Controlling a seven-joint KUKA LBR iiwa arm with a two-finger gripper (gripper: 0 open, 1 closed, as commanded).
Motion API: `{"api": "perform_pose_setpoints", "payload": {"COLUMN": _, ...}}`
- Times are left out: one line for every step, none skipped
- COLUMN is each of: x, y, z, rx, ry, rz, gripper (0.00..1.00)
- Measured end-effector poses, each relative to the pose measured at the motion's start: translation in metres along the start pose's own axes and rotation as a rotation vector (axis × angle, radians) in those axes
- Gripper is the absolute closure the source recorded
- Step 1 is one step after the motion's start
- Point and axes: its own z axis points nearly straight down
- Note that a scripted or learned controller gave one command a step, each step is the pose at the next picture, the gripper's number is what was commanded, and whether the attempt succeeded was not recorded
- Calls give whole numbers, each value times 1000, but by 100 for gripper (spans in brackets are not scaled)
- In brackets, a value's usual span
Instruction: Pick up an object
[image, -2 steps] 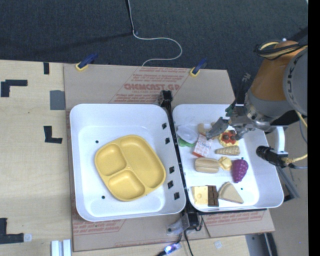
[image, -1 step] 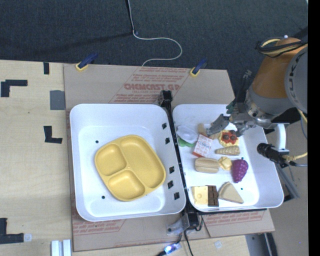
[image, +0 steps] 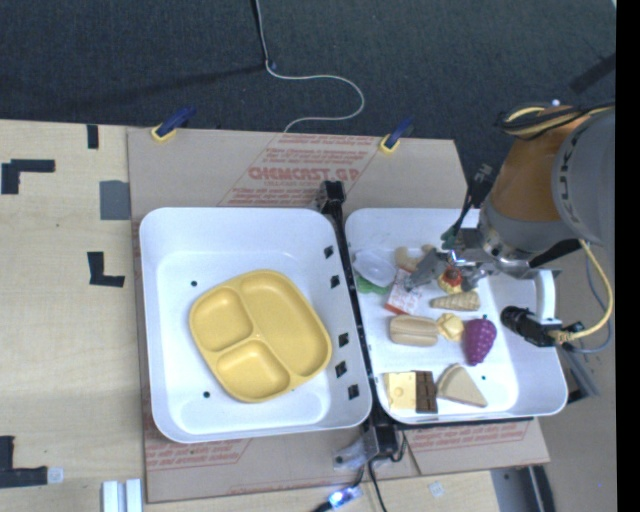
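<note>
A small cream ridged toy cone (image: 455, 300) lies in the right white bin (image: 540, 400), right of frame centre, just below the hand (image: 452, 262); whether the hand is released or clenched I cannot tell. This looks like the approach step. Next calls for lowering squarely onto one piece among the crowded purple plastic grapes (image: 479, 339) and tan toy bread roll (image: 413, 330).

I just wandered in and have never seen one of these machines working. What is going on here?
A robot arm reaches in from the right over the right-hand bin, which holds a scatter of toy food: purple grapes, a bread roll, a cone-shaped piece and a wedge among them. Its gripper is low among the items at the back of that bin, trying to pick one up. I can't tell whether it has anything yet. The left bin holds a yellow divided tray.
</note>
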Motion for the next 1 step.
{"api": "perform_pose_setpoints", "payload": {"x": 9, "y": 6, "z": 57, "rx": -7, "ry": 0, "rz": -1, "gripper": 0}}
